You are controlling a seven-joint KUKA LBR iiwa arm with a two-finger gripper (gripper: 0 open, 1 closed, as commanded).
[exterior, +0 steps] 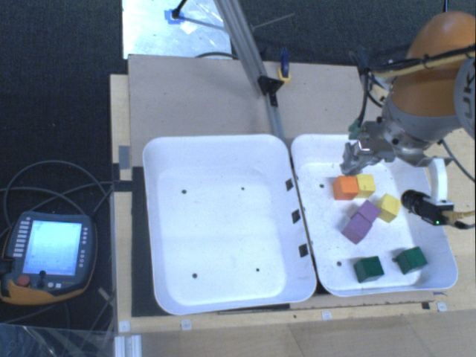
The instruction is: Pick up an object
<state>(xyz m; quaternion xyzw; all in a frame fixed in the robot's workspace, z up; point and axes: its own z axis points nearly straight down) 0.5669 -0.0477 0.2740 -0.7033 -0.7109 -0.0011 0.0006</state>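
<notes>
Both bins, left [216, 222] and right [439, 270], look like smooth white moulded plastic with a slight sheen; worktop [193, 95] under them is matt tan board, like fibreboard or card. Blocks read as matt painted wood or foam: orange block [345, 187], purple block [356, 228], green block [367, 268]. Arm shell [439, 50] is glossy orange over satin grey metal; the slanted pole [242, 32] is brushed metal, and the floor [59, 65] is dark rough carpet.
</notes>
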